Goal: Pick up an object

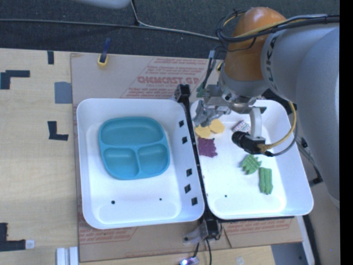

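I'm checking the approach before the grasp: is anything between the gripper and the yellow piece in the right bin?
Nothing visible. The gripper hangs right above the yellow piece; the purple piece lies beside it, nearer the camera.

Two white bins (88, 203), one blue divided plate (134, 148), two green pieces (265, 180), one purple piece (207, 147), one yellow piece (211, 128).

Robotics lab: arm (300, 65) over white bins (88, 148), taped bench (27, 164).
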`<control>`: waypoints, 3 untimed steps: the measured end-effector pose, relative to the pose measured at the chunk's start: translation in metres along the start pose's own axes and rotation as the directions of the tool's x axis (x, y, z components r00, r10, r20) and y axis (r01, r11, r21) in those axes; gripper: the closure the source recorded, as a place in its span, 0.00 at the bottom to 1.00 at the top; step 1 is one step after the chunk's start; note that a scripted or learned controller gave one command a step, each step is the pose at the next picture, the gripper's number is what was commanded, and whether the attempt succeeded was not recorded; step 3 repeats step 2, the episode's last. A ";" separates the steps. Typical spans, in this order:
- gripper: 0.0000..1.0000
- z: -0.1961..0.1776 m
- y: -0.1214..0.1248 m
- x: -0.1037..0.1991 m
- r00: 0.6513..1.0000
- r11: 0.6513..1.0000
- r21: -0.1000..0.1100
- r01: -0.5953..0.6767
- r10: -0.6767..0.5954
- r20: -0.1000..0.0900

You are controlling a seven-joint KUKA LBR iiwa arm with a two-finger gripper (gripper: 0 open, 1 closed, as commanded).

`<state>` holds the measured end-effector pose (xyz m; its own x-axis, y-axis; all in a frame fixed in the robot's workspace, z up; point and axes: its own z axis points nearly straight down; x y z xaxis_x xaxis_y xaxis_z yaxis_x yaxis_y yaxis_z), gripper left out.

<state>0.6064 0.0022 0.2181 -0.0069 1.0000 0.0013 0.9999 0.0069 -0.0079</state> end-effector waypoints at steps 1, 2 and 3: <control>1.00 -0.004 0.005 0.048 1.000 1.000 -0.002 0.000 0.000 0.000; 1.00 0.008 -0.004 0.101 1.000 1.000 0.000 0.000 0.000 0.001; 1.00 0.008 -0.004 0.101 1.000 1.000 0.000 0.000 0.000 0.001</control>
